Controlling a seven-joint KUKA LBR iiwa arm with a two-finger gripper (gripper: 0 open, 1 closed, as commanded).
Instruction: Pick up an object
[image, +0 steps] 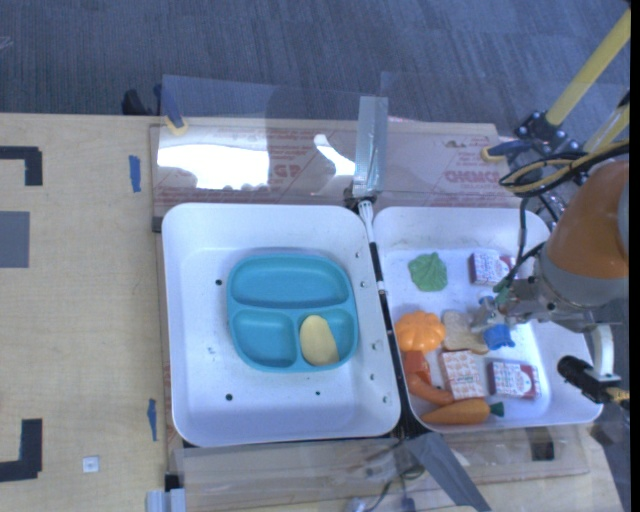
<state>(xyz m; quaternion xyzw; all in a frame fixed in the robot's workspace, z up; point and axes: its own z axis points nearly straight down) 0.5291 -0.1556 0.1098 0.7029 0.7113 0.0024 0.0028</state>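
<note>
Pale wood of the desk (80, 330) carries two glossy white bins. Left bin (190, 380) holds a smooth teal divided tray (285, 290) with a rounded yellow piece (319, 340) in its lower-right compartment. Right bin (560, 395) holds a crinkled green leaf (429, 271), an orange pumpkin-like toy (419, 331), a carrot (458, 411) and small printed cartons (462, 373). Above these hangs the tool (492, 312); whether it is apart or together cannot be told.

Toy food lay scattered in the right bin (566, 400), one piece in the left.

A green leaf (428, 271) sat at 11 o'clock, an orange pumpkin (419, 331) at 9, a carrot (461, 411) at 6, and three small cartons (489, 267) (462, 373) (512, 379) between. A yellow potato (319, 340) lay in the blue tray (288, 283), 5 o'clock compartment.
</note>
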